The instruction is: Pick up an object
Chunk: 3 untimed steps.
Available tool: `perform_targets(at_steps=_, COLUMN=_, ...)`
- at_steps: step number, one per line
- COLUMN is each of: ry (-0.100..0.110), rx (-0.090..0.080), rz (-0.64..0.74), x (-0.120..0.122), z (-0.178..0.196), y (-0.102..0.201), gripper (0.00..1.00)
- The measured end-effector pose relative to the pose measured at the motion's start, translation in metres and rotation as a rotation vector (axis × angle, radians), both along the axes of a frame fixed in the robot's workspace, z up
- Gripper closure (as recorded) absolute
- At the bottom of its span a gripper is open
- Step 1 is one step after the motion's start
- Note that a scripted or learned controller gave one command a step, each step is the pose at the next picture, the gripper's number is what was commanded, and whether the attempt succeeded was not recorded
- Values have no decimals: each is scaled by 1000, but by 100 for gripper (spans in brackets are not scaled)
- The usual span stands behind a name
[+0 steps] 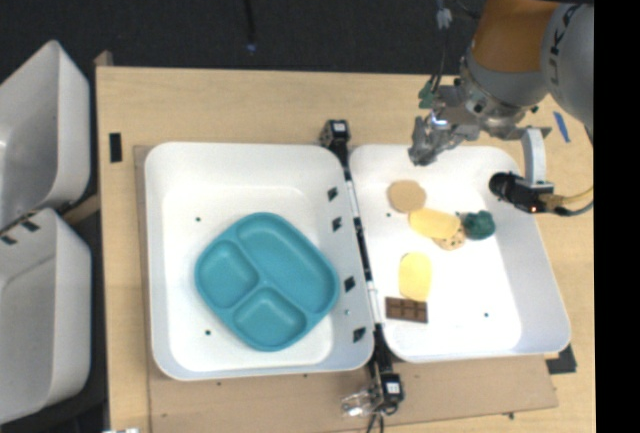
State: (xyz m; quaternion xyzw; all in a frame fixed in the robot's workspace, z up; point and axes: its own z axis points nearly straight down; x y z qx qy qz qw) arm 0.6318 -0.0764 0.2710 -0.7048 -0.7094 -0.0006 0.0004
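The pincer (424, 149) hangs over the far rim of the right bin (520, 316), tips pointing down, and nothing sits between them. Whether they stand apart or together I cannot tell from here; they are a small dark-and-silver cluster under the grey wrist and the orange band.

Just below the pincer, inside that bin, lies a round tan piece (406, 195), the nearest thing to it. Next comes a yellow wedge (436, 225), touching or nearly touching a small dark green item (481, 225) on its right. Nearer to me is a yellow oval (415, 275), and just beside it a brown chocolate-like bar (407, 310) close to the bin's inner wall. All of them rest flat on the white floor of the bin.

Further out, the left bin (175, 221) holds a teal divided tray (264, 279) with three compartments. Both bins sit side by side on the pale wooden desk (250, 101).

As I judge it, the pick is not yet made: every object is lying down, so the descent, the closing and the lift are all left.

Some dark lettering runs along the arm's grey housing at the edge, too cut off to read.
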Motion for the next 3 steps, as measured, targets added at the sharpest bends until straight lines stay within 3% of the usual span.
perform_targets(at_steps=1, ry=-2, rx=-1, rz=1, x=8, z=1, y=61, gripper=100)
perform_targets(at_steps=3, ry=1, rx=-2, rz=-1, x=14, z=-8, y=150, gripper=100)
